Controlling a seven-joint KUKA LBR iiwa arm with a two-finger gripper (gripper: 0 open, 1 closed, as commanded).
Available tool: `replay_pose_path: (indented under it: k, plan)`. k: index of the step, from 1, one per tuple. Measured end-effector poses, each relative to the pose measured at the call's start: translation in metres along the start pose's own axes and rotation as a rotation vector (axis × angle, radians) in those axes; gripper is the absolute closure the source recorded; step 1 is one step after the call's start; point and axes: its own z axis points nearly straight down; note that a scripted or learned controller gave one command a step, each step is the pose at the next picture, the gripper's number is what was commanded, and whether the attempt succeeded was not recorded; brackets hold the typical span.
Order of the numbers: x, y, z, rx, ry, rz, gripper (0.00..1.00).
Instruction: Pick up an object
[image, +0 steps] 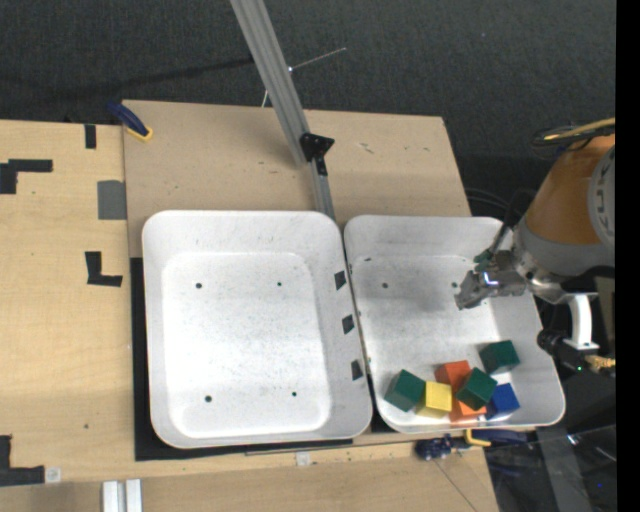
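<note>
Several small blocks lie clustered in the near right corner of the right bin (420, 250): a green block (405, 389), a yellow block (437, 398), an orange block (454, 374), a dark green block (478, 387), a blue block (503, 399) and another green block (498, 355) set a little apart. My gripper (472, 291) hangs over the right side of that bin, above and behind the cluster, with no block seen between its fingers.
The left bin (240, 325) sits beside the right one on the wooden bench. A slanted metal pole (285, 85) with a black clamp rises behind the bins. A blue and yellow clamp (130, 118) lies at the bench's far left.
</note>
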Motion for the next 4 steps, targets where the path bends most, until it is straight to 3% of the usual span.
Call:
replay_pose_path:
  k: [1, 4]
  plan:
    - [0.001, 0.002, -0.053, -0.001, -0.001, 0.001, 1.0]
    - [0.145, 0.007, -0.069, 0.003, 0.002, -0.005, 1.0]
